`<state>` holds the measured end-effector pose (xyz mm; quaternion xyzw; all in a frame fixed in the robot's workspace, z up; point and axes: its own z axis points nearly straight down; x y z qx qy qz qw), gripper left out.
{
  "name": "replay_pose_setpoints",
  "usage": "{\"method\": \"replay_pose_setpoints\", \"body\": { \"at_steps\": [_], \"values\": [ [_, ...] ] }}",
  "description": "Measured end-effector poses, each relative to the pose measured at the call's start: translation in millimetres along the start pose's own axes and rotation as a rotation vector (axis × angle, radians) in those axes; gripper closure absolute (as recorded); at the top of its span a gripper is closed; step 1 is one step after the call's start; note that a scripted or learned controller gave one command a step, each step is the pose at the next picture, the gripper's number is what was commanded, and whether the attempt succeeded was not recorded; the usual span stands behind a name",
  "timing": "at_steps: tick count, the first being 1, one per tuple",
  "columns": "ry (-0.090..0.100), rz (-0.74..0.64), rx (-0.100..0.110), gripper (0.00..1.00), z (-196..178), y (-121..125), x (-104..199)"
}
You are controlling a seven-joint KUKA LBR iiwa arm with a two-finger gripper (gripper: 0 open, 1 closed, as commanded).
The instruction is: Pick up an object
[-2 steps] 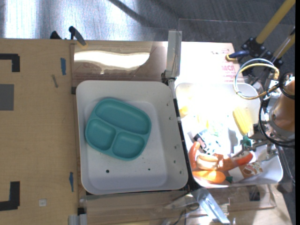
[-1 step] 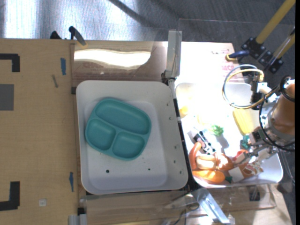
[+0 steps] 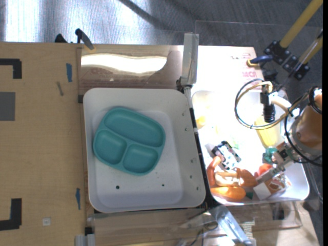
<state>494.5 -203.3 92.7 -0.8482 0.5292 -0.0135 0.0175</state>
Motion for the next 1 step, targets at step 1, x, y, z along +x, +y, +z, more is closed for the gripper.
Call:
{"method": "replay_pose_setpoints", "body": {
  "at_steps": [1],
  "values": [
    [0.004,-0.315,0.009,0.0,-1.7,-3.7,-1.8]
  ]
}}
